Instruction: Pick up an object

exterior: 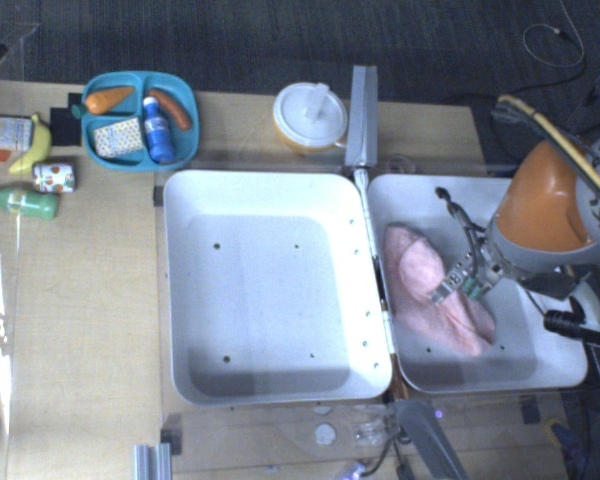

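At the far left of the counter (80,318), around nine to ten o'clock, sits a cluster of toy food: a banana (33,146), a small can (53,177), a green bottle (22,202), and a blue divided tray (140,119) holding a carrot, a blue bottle and other bits. At twelve o'clock a lidded cup (310,116) stands just beyond the bins.

The left bin (270,286) fills the middle. The right bin (480,368), at about three o'clock, holds the task's thing — a pink cloth (425,286), lying crumpled and stretched from the bin's upper left toward its lower middle.

The tool (458,283) is down at the cloth's right edge, at the cloth or just above it; whether it is parted or clenched I cannot tell, nor whether any fabric sits in it.

By its looks the cloth should be light, soft and limp — nothing fragile, nothing slippery, but it will sag and trail when lifted. The best hold is likely a raised fold on the thick middle bunch, pinched deep, not a thin flat edge that could slide out. A lift may drag the loose end along the bin floor.
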`<action>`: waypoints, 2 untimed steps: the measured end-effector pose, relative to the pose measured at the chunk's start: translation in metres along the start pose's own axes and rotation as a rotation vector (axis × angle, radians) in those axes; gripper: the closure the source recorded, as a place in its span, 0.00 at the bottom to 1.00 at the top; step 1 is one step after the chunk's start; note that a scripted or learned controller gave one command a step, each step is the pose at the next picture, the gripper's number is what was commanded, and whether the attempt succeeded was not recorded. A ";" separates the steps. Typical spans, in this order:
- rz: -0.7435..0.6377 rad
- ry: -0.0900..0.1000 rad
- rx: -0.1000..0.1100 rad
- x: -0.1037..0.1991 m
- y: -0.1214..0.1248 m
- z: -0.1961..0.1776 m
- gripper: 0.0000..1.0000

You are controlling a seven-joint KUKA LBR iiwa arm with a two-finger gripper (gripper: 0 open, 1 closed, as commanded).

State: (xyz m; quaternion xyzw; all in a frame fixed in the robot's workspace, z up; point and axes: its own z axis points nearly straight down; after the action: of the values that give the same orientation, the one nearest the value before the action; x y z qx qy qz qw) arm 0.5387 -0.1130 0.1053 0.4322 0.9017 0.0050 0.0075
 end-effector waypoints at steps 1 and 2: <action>-0.094 0.006 0.011 0.044 0.049 -0.080 1.00; -0.094 0.006 0.010 0.045 0.049 -0.080 0.00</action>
State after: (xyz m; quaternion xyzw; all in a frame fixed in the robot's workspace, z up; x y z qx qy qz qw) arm 0.5477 -0.0476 0.1854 0.3892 0.9211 0.0013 0.0027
